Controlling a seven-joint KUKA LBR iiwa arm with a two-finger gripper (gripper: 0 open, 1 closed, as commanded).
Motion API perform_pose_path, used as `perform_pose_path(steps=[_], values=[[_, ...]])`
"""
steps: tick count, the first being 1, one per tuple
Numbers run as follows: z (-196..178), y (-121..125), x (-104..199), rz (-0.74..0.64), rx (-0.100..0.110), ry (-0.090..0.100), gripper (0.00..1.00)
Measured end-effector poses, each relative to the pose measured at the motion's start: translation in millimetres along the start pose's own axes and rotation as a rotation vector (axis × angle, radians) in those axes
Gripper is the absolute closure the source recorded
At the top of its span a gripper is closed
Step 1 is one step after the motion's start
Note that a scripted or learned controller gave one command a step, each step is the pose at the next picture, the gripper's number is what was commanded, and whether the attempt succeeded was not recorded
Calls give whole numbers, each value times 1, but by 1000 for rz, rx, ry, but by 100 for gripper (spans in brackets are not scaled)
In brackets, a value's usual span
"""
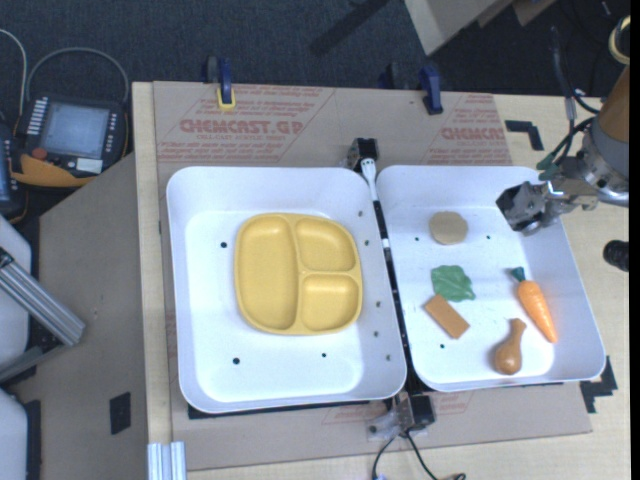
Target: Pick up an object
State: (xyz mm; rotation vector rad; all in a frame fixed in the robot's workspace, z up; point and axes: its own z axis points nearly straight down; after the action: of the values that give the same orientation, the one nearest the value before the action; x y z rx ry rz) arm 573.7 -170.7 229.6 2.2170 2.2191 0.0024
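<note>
Counting across the bench gives two white bins side by side, one yellow tray, and five small food toys. The left bin (200, 218) holds the single tray (297, 272), a rounded yellow plate split into three compartments, lying flat near the bin's middle. All five toys sit in the right bin (580, 288), apart from one another: one tan round cookie (449, 228) toward the far side; one green leaf (453, 283) below it; one orange-brown block (446, 317) just beside and nearer than the leaf; one carrot (536, 307), orange with a small green top, lying at a slant near the right wall; and one brown drumstick (509, 348) at the near edge, its fat end nearest the camera. The gripper (522, 208) hangs over the far right part of the right bin, to the right of the cookie and above the carrot in the view, with nothing seen between its fingers. Its dark fingers are too blurred to tell how wide they stand. Two blue clamps (222, 74) grip the far edge of the cardboard sheet (330, 118) under the bins.
</note>
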Motion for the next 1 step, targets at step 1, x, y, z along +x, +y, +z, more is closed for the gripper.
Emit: perform_pose_path(steps=[1], values=[[-1, 21, 51, -4, 1, 1, 100]])
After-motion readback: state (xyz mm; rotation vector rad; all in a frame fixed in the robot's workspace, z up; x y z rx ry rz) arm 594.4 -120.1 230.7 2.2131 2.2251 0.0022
